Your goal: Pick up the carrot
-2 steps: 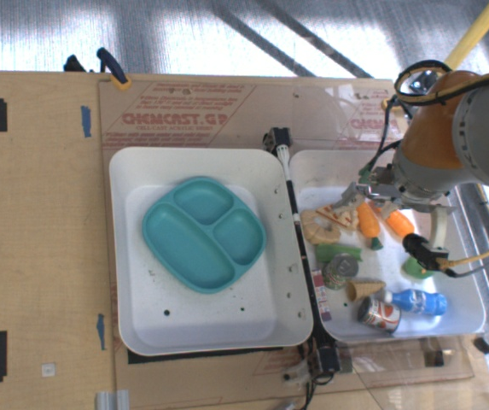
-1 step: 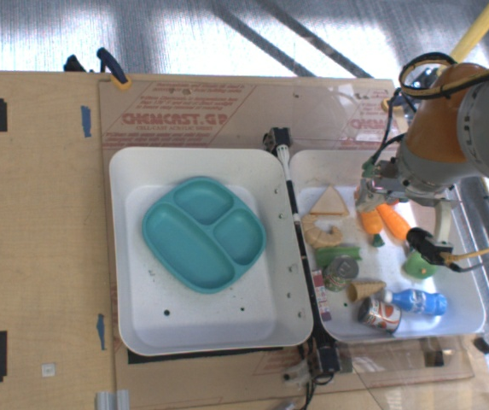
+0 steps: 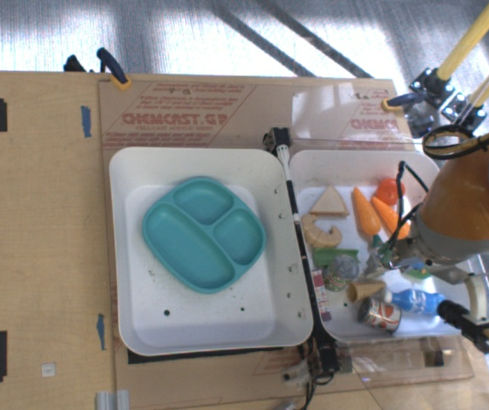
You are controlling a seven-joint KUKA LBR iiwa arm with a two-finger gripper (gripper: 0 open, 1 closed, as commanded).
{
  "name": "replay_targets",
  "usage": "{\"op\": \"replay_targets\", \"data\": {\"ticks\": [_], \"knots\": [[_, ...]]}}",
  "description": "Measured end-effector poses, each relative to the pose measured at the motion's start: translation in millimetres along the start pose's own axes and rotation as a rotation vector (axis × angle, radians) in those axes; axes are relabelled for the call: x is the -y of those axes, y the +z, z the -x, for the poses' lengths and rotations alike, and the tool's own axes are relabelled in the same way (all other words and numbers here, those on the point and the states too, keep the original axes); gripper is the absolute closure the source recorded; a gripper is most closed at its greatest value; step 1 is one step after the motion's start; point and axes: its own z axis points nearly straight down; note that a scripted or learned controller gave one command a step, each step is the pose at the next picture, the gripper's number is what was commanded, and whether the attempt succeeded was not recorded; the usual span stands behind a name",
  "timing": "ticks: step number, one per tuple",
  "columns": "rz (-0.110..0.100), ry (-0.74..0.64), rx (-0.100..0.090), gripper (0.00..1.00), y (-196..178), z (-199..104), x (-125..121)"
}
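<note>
The carrot [image 3: 364, 213] is a slim orange piece lying lengthwise in the right bin [image 3: 346, 159], just right of a tan wedge [image 3: 329, 202]. Two other orange items lie close by: one [image 3: 387, 190] to its upper right and a longer one [image 3: 390, 218] alongside it. My gripper [image 3: 387, 253] hangs low over the bin, below and slightly right of the carrot's near end, about a carrot's length from its middle. The arm's orange band [image 3: 464, 202] and grey wrist cover the bin's right side. Nothing visibly sits in the gripper.
The left bin [image 3: 133, 314] holds a teal divided plate [image 3: 204, 233]. In the right bin, a tan curved piece [image 3: 319, 231], a grey-green item [image 3: 342, 270], a small can [image 3: 382, 315] and a blue-and-white bottle [image 3: 415, 301] crowd the near half. A black divider [image 3: 299, 237] separates the bins.
</note>
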Motion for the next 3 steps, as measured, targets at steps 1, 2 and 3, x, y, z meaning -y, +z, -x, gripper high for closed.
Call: {"op": "replay_targets", "data": {"ticks": [1,2,3], "knots": [[0.001,-0.002,-0.002,0.00,1.2,-1.7,-0.8],[-0.003,0.062,0.000,0.00,-46.2,20.3,-85.0],[-0.008,0.096,-0.002,0.00,-3.1,0.8,-109.2]]}}
